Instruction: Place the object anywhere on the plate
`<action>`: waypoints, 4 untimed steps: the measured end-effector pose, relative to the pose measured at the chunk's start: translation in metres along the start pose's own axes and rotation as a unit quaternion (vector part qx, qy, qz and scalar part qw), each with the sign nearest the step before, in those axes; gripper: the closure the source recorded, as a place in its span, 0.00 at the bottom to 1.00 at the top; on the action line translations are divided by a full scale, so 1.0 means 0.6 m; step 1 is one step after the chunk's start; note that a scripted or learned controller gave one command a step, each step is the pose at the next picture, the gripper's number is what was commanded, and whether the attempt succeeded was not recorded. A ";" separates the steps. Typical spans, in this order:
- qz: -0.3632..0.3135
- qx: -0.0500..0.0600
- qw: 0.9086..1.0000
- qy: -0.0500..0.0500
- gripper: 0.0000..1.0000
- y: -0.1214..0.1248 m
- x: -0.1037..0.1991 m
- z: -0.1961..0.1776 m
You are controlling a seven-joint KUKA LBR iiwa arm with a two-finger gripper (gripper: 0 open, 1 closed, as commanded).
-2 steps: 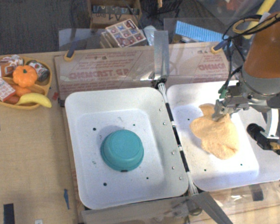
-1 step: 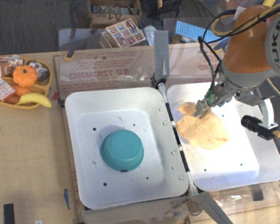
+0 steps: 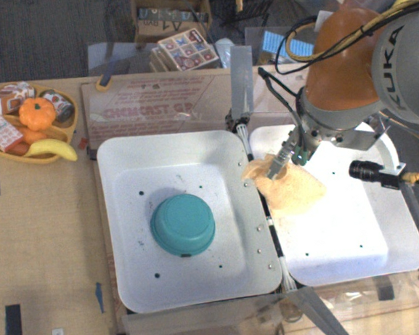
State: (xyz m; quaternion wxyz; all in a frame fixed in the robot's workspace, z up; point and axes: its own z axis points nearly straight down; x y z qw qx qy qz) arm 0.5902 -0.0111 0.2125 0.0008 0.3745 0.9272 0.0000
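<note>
While the grey and orange arm reaches in from the right, its two-finger gripper (image 3: 281,165) pinches a floppy tan cloth-like object (image 3: 288,187).
That object hangs over the right white bin's (image 3: 363,252) left edge; the round teal plate (image 3: 183,224) sits mid-left bin (image 3: 123,178), bare floor around it; "KUKA" reads upper right.

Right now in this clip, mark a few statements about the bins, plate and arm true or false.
1. The teal plate lies in the left bin. True.
2. The tan object rests on the plate. False: it lies in the right bin.
3. The end effector is over the tan object. True.
4. The arm reaches over the left bin. False: it is over the right bin.
</note>
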 end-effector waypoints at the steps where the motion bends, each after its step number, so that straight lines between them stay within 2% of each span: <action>1: -0.197 -0.001 0.980 -0.001 1.00 0.075 0.030 0.006; 2: -0.373 -0.002 0.928 -0.001 1.00 0.132 0.078 0.011; 3: -0.376 -0.002 0.927 -0.001 1.00 0.202 0.128 -0.004; 4: -0.376 -0.002 0.927 -0.001 0.00 0.202 0.127 -0.005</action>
